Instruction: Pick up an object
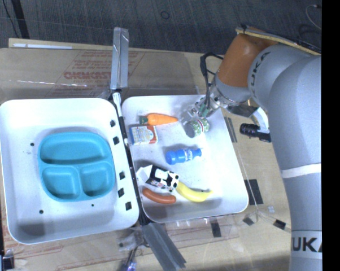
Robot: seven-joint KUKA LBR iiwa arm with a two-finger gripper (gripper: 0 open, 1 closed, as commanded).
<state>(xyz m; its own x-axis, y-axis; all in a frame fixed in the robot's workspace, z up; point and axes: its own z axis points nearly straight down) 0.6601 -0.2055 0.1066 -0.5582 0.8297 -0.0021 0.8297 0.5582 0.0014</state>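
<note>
Evenly and brightly lit from above, whites near glare on the left bin (17,151), soft shadows pooled in its near corner, slightly soft focus overall, dark and dim beyond the far worktop (57,66) edge.

My grey arm with its orange band (238,61) above the wrist reaches in from the right and bends down toward the upper right corner of the right-hand bin. My two-finger metal gripper (197,120) hangs low there, pointing down and left.
</note>
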